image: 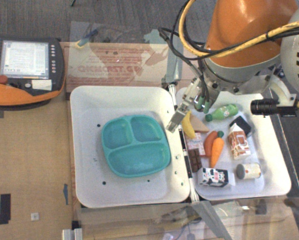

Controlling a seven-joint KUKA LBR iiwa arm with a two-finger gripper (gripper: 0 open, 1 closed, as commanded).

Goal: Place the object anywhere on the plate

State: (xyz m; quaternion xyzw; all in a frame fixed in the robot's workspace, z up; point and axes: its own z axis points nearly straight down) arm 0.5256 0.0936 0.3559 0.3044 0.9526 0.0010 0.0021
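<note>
Camera view: the tool (182,115) hangs over the bins' shared rim beside the yellow plastic banana (189,126); its opening is unreadable. Approaching there, it may hit the rim, missing the teal divided plate (135,147).

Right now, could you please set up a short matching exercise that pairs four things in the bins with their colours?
Things:
1. divided plate
2. banana
3. carrot
4. bottle

Colours:
A. orange
B. green
C. teal
D. yellow

Pairs: 1-C, 2-D, 3-A, 4-B. The plate lies in the left bin; the other three lie in the right bin.
</note>
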